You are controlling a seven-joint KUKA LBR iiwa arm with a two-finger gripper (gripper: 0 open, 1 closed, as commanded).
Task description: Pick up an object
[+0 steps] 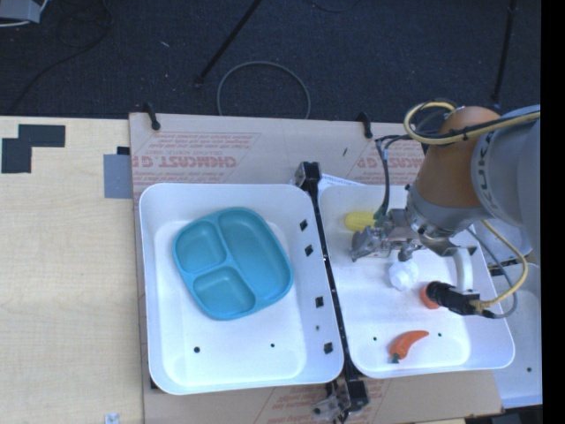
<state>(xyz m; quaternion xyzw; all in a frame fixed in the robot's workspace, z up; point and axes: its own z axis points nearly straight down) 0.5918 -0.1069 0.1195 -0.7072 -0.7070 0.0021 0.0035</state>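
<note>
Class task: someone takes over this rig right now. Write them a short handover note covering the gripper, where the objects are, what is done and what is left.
Gripper: low over the right bin, beside the yellow object; nothing visibly held.
Right bin: yellow object at the back, white object mid-bin, orange-red object beside it, orange pepper near the front.
Left bin: blue divided plate.
Done: nothing lifted yet.
Left: grasp one object and raise it.
</note>
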